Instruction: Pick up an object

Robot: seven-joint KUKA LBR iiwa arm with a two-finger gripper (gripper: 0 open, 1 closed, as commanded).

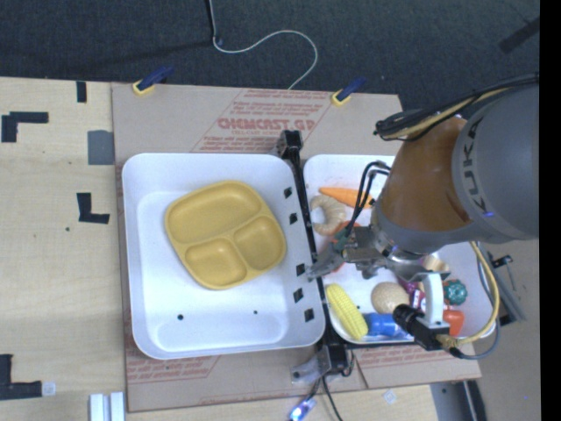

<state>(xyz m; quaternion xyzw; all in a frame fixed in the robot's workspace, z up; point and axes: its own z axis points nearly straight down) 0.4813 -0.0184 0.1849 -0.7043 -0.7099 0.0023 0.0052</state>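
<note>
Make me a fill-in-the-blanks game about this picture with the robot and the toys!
1. The yellow tray lies in the ____ bin.
2. The tray has ____ compartments.
3. The corn in the right bin is colored ____.
4. The carrot is colored ____.

Missing words: left; three; yellow; orange

Pincer (pixel 326 261) low in right bin (pixel 351 167) above corn (pixel 345 311)
</note>
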